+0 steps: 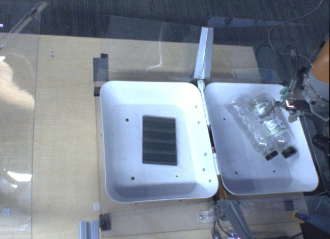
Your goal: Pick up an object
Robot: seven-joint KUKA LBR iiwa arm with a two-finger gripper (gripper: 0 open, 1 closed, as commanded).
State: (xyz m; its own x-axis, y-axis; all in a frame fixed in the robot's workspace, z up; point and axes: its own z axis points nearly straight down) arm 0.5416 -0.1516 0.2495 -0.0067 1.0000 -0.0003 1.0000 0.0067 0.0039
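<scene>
A crumpled clear plastic bottle [258,122] lay in the right bin [304,178], toward its far half, with its long axis running from the far left down to the near right. The tool [280,153] sat at the bottle's near-right end: two dark fingertips [271,155] showed just beyond the bottle's lower end, one beside the other with a small gap between them, so they stood apart and nothing was visibly between them. The bottle therefore stretched away from the tool toward the far left, along much the same line as its own length. Whether the tips touched the plastic could not be told, since the clear material blurred the edge. The arm [317,83] came in over the right rim of that bin. To my judgement, a grasp from here would need the tool shifted up along the bottle toward its label. The left bin [116,129] held a dark ribbed slab [159,140] well apart from all this, on the tabletop [62,129].
</scene>
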